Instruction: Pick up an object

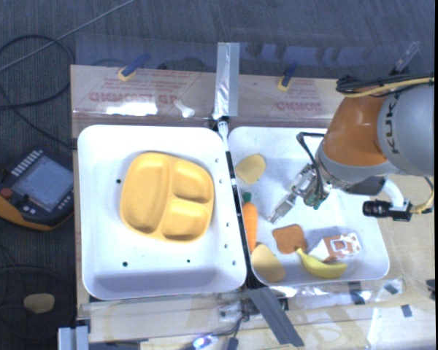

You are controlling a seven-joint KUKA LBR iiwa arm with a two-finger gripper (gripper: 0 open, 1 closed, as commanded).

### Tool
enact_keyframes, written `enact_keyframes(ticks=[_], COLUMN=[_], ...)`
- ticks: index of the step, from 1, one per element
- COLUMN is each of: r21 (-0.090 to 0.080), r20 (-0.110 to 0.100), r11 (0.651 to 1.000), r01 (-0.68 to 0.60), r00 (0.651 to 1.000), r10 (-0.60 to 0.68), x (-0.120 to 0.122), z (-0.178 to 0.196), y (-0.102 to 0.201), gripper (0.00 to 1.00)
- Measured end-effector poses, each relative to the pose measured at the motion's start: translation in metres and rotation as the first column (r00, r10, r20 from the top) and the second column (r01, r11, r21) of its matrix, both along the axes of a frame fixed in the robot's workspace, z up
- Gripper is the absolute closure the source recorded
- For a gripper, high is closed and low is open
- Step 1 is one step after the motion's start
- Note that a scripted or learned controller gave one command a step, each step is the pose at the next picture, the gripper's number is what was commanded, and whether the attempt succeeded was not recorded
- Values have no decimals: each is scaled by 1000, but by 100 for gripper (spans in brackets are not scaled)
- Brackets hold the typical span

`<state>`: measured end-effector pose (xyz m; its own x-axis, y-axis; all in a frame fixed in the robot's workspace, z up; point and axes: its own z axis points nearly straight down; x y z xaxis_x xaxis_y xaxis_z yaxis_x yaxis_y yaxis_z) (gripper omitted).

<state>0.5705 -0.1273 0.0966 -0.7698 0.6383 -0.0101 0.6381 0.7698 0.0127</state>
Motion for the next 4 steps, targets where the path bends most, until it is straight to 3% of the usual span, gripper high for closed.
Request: enact_keyframes(ticks=[1, 2, 3, 4], r21=[-4, -7, -5, -10], r20=[-16, -18, -19, 6], r11=[998, 903, 989, 996], r01=[68, 431, 146, -94], r00=[998, 902, 989, 996], r10=[-68, -431, -146, 94], x=[86, 90, 23, -56], z=[72, -5, 15, -5], y=[-55, -32, -31, -5], gripper=[0, 0, 0, 0])
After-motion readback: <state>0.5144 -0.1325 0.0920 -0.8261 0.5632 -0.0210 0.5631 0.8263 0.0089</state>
